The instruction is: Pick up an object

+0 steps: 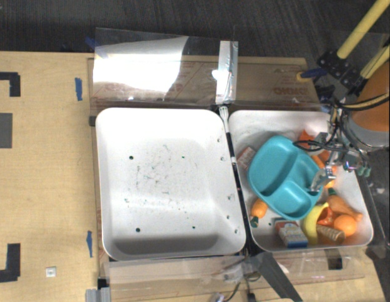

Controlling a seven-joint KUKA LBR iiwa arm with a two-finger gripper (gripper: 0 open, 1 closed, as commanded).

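The right bin (261, 123) holds a pile of objects. A teal bowl (280, 175) lies tilted in its middle. Around it are a yellow banana (313, 222), an orange fruit (346, 224), a small orange piece (259, 209), a small red and blue box (290, 233) and a brown item (331, 234). My gripper (322, 178) reaches down from the right and sits at the bowl's right rim, touching or just above it. The wrist and cables hide what lies under it.
The left bin (163, 181) stands beside the right one, sharing a middle wall. A clear plastic sheet (144, 68) and a metal strip (225, 74) lie behind the bins. Wooden bench surface (38, 168) stretches to the left.
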